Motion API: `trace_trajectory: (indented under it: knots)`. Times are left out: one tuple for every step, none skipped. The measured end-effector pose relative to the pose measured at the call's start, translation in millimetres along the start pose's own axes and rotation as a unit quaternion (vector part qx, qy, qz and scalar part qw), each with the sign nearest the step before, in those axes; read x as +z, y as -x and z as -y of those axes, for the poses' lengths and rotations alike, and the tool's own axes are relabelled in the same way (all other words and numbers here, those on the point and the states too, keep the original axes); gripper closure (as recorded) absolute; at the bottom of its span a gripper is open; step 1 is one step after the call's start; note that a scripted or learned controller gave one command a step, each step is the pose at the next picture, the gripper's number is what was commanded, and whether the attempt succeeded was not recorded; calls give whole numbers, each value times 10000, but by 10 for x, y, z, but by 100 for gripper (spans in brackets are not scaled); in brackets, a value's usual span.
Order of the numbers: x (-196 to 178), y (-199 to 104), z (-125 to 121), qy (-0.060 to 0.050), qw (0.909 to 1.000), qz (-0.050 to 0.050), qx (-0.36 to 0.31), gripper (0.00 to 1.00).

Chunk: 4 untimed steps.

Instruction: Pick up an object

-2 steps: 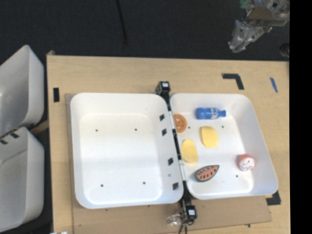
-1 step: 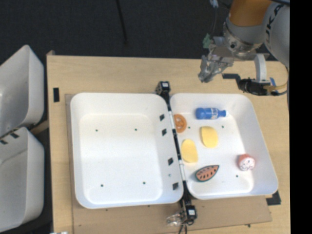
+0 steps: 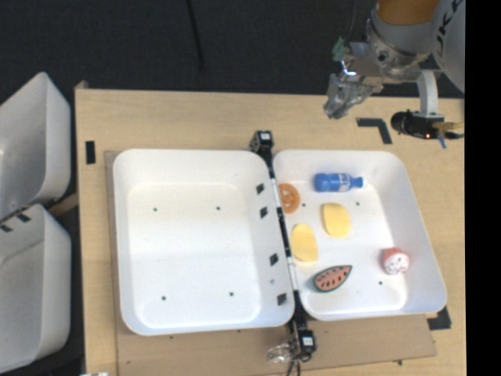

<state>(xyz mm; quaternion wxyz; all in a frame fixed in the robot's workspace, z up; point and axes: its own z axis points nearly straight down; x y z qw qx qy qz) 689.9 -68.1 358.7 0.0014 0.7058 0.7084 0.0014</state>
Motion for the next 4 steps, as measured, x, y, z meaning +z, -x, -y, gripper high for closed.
trace_trajectory:
  knots:
    - [-614,164,-1,26,10000,12,16,100]
    - [497,-487,86,-65,10000,-6,-13,100]
    - [-367,-1208,80,37,10000,-11,-30,100]
    - [-745,-1024,38,1,10000,1,18,100]
